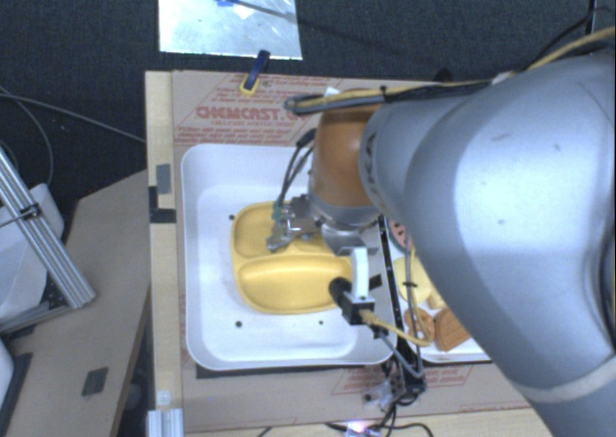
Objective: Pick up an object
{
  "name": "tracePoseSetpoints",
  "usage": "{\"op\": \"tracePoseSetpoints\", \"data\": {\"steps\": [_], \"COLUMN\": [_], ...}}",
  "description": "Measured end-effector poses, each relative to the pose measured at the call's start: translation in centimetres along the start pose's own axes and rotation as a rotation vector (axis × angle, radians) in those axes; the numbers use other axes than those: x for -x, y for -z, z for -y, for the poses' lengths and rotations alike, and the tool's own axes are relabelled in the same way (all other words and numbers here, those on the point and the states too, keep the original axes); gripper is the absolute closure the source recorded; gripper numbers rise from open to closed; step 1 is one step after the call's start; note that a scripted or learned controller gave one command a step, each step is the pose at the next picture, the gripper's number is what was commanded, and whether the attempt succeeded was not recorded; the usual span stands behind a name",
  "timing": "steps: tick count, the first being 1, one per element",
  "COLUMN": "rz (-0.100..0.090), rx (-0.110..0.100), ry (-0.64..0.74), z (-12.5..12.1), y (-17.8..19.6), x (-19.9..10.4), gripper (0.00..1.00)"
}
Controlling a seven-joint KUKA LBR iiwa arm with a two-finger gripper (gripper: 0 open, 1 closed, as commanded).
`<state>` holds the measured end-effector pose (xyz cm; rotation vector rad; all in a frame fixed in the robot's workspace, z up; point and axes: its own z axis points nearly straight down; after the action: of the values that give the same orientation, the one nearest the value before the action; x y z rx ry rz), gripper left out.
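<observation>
While my arm (481,223) covers much of the right side, two yellow banana-shaped objects (274,267) lie together in the left white bin (207,233), near its middle and toward its right wall, one curved piece behind the other. My tool (308,233) hangs directly over them, below the orange band (339,161), and whether it is apart or together I cannot tell from this angle. A brown object (448,329) shows at the front edge of the right bin (462,356). Both bins rest on a printed cardboard sheet (231,113) on my desk (106,262).
</observation>
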<state>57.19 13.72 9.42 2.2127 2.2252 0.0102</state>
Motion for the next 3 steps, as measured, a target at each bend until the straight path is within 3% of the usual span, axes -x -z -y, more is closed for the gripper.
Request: {"op": "tracePoseSetpoints", "data": {"steps": [1,2,3], "rz": [-0.002,-0.006,-0.005], "rx": [0.005,0.011,0.014], "ry": [0.001,0.005,0.001], "z": [-4.4,-8.2,-8.3], "y": [9.1,21.5,38.9], "x": [-3.7,-10.0,-9.8], "gripper": [0.0,0.0,0.0]}}
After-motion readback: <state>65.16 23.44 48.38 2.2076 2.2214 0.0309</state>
